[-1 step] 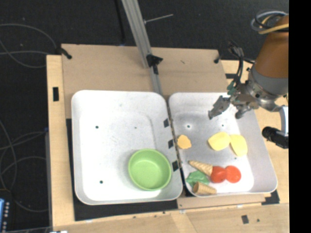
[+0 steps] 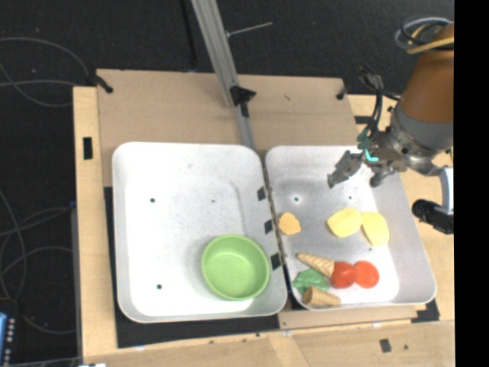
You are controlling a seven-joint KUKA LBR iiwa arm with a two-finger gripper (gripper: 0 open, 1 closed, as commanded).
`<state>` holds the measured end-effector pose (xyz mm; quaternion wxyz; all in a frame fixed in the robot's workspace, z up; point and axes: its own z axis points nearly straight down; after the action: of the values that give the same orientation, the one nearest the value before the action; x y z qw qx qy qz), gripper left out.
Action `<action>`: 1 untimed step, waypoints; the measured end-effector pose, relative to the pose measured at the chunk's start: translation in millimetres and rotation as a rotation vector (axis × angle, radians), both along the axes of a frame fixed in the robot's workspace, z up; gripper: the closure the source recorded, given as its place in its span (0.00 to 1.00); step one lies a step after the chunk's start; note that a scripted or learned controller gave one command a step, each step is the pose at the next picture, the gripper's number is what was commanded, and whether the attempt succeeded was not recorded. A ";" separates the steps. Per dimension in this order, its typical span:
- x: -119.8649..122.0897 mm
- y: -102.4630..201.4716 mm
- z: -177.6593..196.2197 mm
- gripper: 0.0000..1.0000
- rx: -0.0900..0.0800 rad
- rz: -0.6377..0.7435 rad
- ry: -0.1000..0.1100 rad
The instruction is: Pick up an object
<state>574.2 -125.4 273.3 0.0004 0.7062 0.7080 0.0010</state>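
Claw (image 2: 359, 173) hangs spread open, gripping nothing, over the right bin (image 2: 306, 167). Below it lie two yellow pieces (image 2: 344, 222), apart from the fingers; tomato (image 2: 355, 274) and cones (image 2: 315, 264) farther below; green bowl (image 2: 235, 267) far lower-left

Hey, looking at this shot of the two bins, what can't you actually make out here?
- Arm: in the camera view, cut off by the right edge above the wrist.
- Green piece: partly hidden under the two cones beside the right bin's left wall; its shape is unclear.
- Red pieces: they overlap, so one item or two cannot be told.
- Small yellow piece: too small to identify.
- Bowl: its far inner wall is hidden by its rim.
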 end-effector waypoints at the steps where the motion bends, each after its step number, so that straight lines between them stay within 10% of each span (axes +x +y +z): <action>1: -4.7 -2.7 -62.4 0.00 -0.003 -0.004 0.007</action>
<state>569.5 -128.1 210.9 -0.0010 0.7077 0.7065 -0.0024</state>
